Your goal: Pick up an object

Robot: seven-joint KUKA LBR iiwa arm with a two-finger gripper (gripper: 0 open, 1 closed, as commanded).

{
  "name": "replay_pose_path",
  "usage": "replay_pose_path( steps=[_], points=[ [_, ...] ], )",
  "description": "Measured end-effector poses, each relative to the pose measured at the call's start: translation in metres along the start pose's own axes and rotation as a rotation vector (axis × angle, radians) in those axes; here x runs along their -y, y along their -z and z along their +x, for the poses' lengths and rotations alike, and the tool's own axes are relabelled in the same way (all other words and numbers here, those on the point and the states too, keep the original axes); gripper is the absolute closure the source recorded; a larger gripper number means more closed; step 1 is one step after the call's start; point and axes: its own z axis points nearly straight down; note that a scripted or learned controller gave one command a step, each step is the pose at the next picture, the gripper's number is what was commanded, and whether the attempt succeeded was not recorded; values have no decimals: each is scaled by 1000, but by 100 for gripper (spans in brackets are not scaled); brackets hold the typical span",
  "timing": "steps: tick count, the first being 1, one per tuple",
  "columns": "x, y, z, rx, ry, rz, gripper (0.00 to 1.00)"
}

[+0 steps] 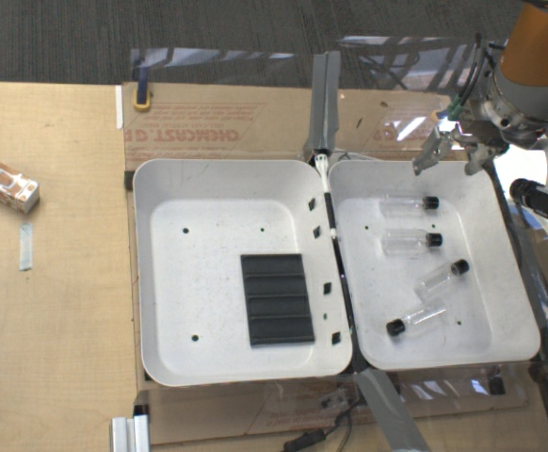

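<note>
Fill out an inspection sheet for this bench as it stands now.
Surface: wooden bench bearing left bin and right bin side by side.
Job's things: four clear vials with black caps in right bin; black ribbed block in left bin.
Clutter: small carton on bench, far left.
Grippers: gripper above right bin's far rim, holding nothing.
Cables: black cable at near edge.
Surroundings: dark carpet beyond bench.

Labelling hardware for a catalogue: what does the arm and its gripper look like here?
The arm has an orange band above a grey wrist section. Thin cables run down beside it. The gripper is grey metal with two slim fingers.
</note>
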Motion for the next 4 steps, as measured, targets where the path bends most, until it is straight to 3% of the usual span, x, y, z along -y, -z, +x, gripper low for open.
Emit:
replay_pose_path(
  steps=[1, 2, 3, 4],
  points=[
    [37, -134, -84, -1, 24, -1, 0],
    [112, -165, -47, -1, 26, 0, 0],
    [112, -156, -47, -1, 23, 0, 100],
    [65, -83, -16, 0, 35, -1, 100]
  ],
)
